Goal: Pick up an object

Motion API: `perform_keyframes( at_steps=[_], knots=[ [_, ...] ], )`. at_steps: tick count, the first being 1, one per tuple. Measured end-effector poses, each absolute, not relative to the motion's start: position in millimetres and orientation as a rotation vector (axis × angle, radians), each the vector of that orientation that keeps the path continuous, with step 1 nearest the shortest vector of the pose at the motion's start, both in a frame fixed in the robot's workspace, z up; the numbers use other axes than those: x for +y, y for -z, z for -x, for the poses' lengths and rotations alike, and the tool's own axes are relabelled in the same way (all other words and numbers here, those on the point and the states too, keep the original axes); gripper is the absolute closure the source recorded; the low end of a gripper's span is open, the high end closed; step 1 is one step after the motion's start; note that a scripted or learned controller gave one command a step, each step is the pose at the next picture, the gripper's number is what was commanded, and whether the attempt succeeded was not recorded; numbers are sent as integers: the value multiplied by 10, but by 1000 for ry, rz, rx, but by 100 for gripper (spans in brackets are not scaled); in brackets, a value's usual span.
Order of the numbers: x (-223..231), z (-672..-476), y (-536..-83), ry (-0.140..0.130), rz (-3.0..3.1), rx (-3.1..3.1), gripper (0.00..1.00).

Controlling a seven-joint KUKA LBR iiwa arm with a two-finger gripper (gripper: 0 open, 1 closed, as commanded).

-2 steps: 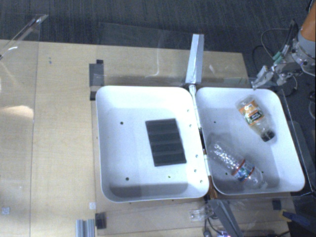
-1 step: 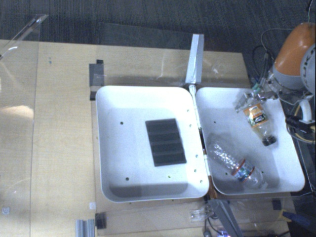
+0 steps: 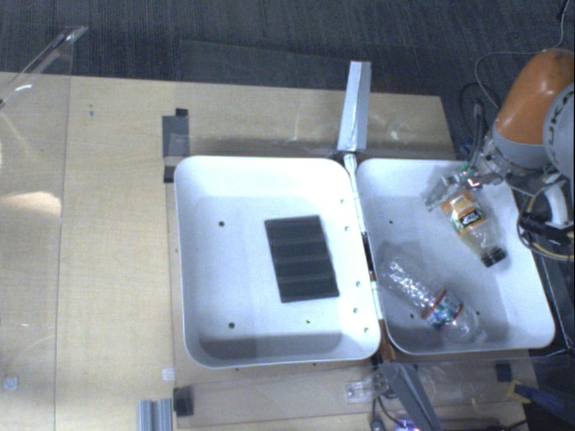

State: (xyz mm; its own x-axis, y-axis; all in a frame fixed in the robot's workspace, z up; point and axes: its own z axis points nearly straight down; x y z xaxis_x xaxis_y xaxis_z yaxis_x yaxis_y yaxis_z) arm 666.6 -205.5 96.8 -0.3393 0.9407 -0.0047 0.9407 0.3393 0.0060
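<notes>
Pale wooden bench, lightly grained, filling the lower part of the frame; dark grey carpet along the top. Clear plastic sheet over the bench's left part, catching soft glare. Two shallow white bins side by side at centre: left bin and right bin, rims touching along the middle. Grey metal post rising toward the top edge from where the rims meet. Small black bracket at the left bin's upper left corner. Loose cables at the right edge.

In the left bin, near its middle, a dark ribbed block, lying flat, slightly turned.

In the upper part of the right bin, a small clear bottle with an orange label, lying on its side. Long axis slanted from upper left to lower right; dark cap at the lower right end, pointing toward the bin's right wall. Lower in the same bin, well apart from the bottle, a crumpled clear packet with blue and red bits inside.

Grey arm with orange band reaching in from the upper right. Gripper low over the bottle's upper left end, just beside or touching it; contact unclear. Open or closed: impossible to tell here.
</notes>
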Motion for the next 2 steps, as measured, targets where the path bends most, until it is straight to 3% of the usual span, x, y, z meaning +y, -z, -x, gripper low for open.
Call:
perform_keyframes(
  at_steps=[1,2],
  knots=[
    [-2045,-6684,-1071,-7,-1794,2562,100],
    [-1154,-6709,-1921,-9,-1766,2589,100]
  ],
)
